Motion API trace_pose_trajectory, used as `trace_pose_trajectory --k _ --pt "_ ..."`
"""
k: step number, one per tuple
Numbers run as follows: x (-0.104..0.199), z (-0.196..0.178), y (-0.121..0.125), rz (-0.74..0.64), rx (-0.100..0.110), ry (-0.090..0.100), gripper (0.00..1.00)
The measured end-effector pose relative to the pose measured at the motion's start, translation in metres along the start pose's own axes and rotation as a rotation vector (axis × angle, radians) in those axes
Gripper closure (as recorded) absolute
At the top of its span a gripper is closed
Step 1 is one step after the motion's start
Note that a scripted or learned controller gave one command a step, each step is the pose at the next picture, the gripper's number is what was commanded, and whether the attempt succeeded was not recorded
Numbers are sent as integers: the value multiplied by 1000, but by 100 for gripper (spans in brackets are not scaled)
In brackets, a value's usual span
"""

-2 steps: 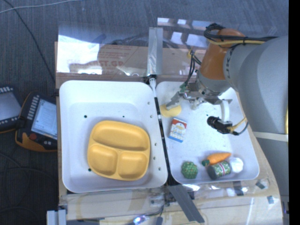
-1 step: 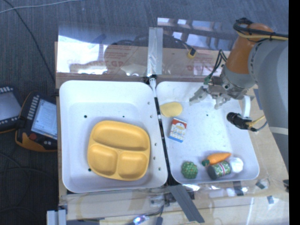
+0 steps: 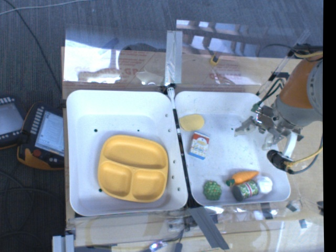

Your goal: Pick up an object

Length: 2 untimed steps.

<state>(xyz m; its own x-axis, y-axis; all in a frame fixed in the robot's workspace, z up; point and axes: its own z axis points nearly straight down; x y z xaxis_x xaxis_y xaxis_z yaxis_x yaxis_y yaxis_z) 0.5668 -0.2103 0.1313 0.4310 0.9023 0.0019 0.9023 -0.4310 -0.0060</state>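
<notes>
The claw (image 3: 251, 126) hung over the right bin (image 3: 226, 104), fingers spread wide, holding nothing. A carton (image 3: 199, 145), carrot (image 3: 244, 177) and can (image 3: 247, 189) lay apart from it.

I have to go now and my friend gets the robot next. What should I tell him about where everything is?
Gripper: above the right bin, upper right part, holding nothing.
Right bin: yellow chip and small carton near the divider; broccoli, carrot and green can along the near edge.
Left bin: yellow divided tray.
Done: nothing picked yet.
Left: choose one object, go down, grab and lift.
</notes>
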Motion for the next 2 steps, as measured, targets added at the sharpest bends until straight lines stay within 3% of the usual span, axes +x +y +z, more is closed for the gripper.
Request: trace_pose_trajectory --k 1,2 --pt "54 -24 51 170 -4 -5 0" --pt "177 -51 10 270 -4 -5 0"
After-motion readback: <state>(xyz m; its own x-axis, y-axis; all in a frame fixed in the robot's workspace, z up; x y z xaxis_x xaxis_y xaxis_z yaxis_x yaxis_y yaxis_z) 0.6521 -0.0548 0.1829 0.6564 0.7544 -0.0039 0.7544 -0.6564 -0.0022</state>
